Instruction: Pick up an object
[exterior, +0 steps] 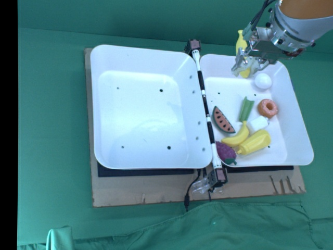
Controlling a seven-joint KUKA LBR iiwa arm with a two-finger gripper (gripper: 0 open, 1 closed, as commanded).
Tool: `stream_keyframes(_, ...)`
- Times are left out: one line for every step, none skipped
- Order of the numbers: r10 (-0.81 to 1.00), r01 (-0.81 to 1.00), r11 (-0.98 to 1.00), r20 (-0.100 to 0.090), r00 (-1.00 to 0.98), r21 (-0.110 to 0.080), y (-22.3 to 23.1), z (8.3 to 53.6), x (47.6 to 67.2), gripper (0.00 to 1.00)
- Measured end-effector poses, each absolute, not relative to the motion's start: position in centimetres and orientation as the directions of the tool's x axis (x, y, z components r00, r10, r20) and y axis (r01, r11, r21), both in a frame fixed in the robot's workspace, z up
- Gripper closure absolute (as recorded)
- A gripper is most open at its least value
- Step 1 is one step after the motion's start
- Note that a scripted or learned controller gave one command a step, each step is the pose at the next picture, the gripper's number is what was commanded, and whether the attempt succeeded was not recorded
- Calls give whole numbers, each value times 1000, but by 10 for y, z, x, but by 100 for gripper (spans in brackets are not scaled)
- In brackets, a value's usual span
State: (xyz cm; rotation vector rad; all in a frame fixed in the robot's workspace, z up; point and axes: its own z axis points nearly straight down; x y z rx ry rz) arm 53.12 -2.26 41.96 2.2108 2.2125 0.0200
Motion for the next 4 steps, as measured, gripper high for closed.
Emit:
stream_keyframes(1000,1000,1,0,-1,-4,20,337,559,100)
stream_keyframes(1000,1000,-4,0,4,9,17,354,559,100)
stream_keyframes(1000,1000,-7,0,7,14,16,366,560,100)
stream_keyframes(1000,1000,1,0,-1,-8,59,274,567,100)
